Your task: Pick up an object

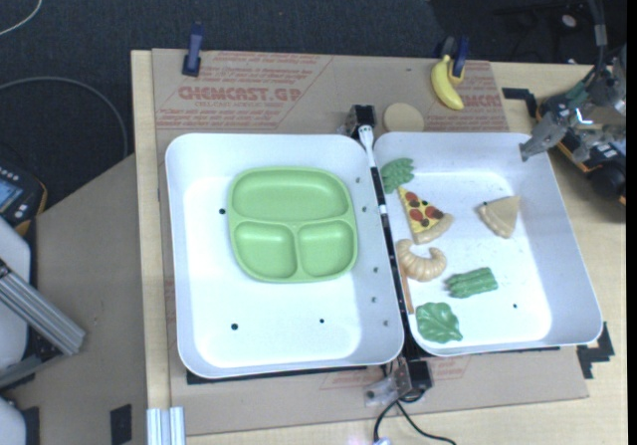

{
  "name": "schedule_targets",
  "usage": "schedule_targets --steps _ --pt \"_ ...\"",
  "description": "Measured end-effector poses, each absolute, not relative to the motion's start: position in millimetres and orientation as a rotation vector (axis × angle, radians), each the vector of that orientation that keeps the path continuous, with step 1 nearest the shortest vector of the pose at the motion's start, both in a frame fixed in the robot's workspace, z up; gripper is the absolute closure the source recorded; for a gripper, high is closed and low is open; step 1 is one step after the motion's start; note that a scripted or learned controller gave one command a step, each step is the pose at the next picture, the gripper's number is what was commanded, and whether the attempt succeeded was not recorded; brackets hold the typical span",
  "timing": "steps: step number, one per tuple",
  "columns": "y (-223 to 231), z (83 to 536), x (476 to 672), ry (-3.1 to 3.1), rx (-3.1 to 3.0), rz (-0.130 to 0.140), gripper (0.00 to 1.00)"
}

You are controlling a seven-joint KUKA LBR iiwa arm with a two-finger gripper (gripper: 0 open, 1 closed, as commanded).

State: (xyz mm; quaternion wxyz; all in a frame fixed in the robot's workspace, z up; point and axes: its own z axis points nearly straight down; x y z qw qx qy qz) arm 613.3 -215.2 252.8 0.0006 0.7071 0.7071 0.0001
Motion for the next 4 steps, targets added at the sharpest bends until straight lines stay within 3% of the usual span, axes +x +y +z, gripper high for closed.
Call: schedule_targets --steps 1,2,3,4 --pt "-198.0 122.3 568.7 2.231 2.233 -0.01 0.0" --pt "-200.3 141.5 574.1 2.218 2.218 0.002 1.0" --pt "-152.9 82.0 518.7 2.226 2.226 -0.003 1.0" --pt "-70.2 190.9 531.6 2.228 2.205 0.017 1.0"
